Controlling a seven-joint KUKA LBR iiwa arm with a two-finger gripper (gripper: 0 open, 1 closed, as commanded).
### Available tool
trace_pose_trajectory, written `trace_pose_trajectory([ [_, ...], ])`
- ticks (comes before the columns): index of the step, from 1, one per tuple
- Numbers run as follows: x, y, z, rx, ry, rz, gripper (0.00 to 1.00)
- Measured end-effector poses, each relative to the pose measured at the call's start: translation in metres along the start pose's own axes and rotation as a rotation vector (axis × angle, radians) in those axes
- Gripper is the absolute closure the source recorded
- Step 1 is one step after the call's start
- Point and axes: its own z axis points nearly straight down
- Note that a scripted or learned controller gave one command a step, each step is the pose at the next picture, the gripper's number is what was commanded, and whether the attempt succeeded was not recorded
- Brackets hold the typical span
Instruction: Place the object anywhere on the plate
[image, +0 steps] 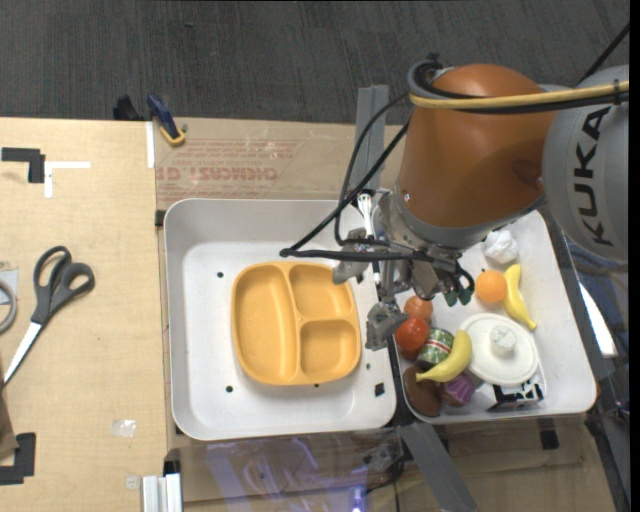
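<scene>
Yellow three-compartment plastic plate is lying flat in left white bin; tool opening state: cannot tell.

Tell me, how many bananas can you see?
2. One banana lies at the right bin's far right, beside an orange. The other banana curves across the pile's middle, beside a white lid. The arm may hide more.

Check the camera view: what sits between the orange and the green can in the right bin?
A banana and the white lidded pot lie between the orange and the green can in the camera view.
</scene>
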Motion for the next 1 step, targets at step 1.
trace_pose_trajectory([
  [1,-0.0060,-0.0720,0.0126,0.000,0.000,0.011,0.00],
])
